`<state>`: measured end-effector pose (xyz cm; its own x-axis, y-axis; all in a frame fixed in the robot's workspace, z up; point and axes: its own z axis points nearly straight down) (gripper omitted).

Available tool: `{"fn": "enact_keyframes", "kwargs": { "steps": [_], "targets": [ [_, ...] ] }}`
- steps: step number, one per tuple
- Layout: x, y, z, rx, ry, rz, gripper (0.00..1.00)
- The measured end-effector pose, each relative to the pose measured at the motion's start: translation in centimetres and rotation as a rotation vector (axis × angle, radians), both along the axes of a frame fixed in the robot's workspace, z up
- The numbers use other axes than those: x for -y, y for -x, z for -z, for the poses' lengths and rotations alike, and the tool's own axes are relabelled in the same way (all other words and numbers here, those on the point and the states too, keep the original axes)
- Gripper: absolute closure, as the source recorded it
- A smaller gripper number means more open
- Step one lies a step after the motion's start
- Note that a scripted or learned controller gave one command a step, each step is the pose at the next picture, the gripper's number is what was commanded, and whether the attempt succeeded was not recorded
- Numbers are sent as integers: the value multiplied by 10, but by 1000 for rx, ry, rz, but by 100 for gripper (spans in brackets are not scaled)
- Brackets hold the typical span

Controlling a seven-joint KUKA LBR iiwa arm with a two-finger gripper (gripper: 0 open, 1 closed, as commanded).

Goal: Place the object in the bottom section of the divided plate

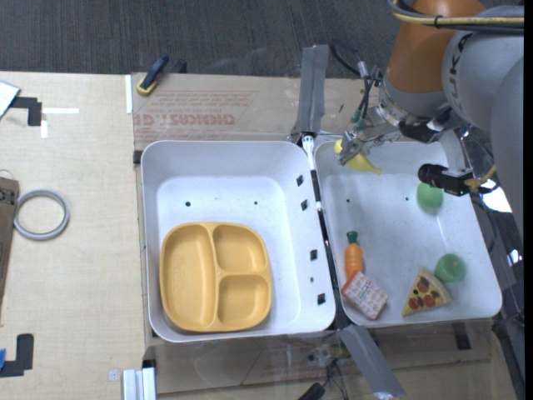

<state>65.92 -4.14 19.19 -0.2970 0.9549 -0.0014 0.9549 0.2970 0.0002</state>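
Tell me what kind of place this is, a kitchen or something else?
Probably a robotics lab bench, not a kitchen. Two white bins sit on cardboard, the food in the right bin looks like toys, such as a pizza slice and carrot, and a roll of tape lies on the workbench.

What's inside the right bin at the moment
A carrot, a pink packet, a pizza slice, two green pieces. The gripper partly covers a yellow thing.

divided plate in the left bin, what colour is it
Yellow-orange all over, plain; the divided plate shows clearly in the camera view.
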Motion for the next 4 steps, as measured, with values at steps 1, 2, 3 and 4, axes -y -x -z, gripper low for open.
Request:
{"fn": "enact_keyframes", "kwargs": {
  "steps": [1,2,3,4],
  "targets": [
    [-80,49,1,-2,0,-169,100],
    [-140,60,-12,-1,0,-106,100],
    [-184,33,61,-3,0,-200,100],
    [-239,68,-58,-1,0,-249,100]
  ]
}}
